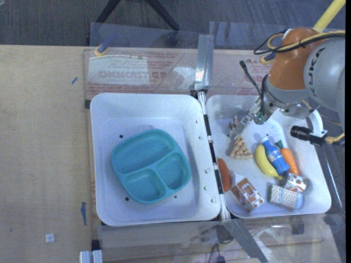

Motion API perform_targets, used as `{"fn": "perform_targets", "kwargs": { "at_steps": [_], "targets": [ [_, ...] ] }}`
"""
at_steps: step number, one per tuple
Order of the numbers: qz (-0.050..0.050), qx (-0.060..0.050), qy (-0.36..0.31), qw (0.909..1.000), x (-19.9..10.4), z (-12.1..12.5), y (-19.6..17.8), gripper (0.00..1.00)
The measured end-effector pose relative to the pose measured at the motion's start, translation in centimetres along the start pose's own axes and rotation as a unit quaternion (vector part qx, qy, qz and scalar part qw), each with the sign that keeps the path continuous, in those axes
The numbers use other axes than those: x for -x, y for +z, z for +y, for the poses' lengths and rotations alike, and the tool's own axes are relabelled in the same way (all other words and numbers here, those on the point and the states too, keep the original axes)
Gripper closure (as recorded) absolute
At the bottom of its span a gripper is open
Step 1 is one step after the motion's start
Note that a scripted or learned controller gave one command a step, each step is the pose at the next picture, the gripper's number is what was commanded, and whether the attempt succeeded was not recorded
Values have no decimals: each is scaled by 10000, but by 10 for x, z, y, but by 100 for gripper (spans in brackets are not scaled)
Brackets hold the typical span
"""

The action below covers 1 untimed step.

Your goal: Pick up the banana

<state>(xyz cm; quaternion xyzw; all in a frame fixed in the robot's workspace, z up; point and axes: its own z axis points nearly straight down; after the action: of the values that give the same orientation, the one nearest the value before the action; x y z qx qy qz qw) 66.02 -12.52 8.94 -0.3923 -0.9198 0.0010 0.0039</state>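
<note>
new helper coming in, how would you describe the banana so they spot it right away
Look in the right bin, near its middle. The banana lies there slantwise, pressed against a blue bottle with a carrot beyond that. It is the one plain yellow, curved thing among them.

Banana (266, 161) (right bin (323, 201)) beside bottle (273, 154)

Grey arm (329, 75); orange band (293, 59) (glossy); black cables (274, 45) looped over it; metal gripper (239, 126).
</note>
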Motion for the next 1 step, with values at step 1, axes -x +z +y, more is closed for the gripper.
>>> {"fn": "perform_targets", "kwargs": {
  "at_steps": [1],
  "targets": [
    [0,21,386,9993,21,-20,1,0]
  ]
}}
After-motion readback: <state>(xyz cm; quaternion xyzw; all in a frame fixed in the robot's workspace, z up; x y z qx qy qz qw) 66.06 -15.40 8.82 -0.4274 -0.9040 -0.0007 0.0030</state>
